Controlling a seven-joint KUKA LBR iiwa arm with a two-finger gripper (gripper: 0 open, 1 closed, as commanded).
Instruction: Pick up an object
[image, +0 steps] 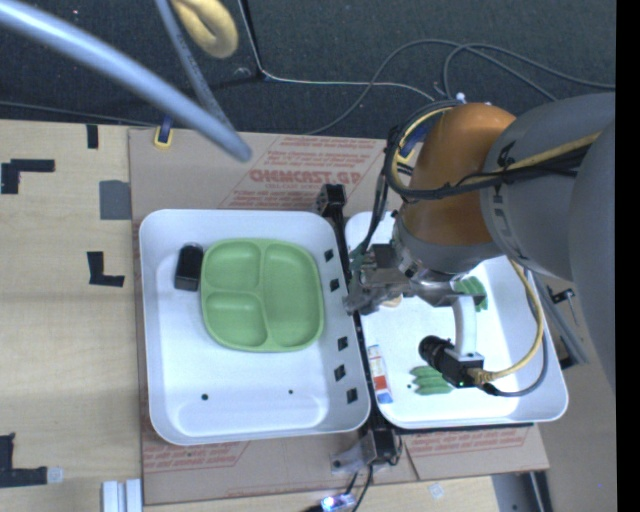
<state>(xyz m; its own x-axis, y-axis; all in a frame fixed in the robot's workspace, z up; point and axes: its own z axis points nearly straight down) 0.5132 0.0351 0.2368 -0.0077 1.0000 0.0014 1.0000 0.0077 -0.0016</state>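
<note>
1. My arm reached in from the right, its orange band over the upper part of the right bin.
2. My gripper sat low at the divider between the two bins, at the right bin's left wall. Whether it was open, closed or gripping anything, I could not tell.
3. The left bin held a green divided plate, lying flat in its upper half. A small black block lay touching the plate's left edge.
4. In the right bin, a green toy piece lay near the lower middle, beside the black fitting on my wrist assembly.
5. A second green piece showed partly under my wrist.
6. A narrow white packet with red and blue print lay along the right bin's left wall, below my gripper.
7. Both bins rested on a cardboard sheet.
</note>
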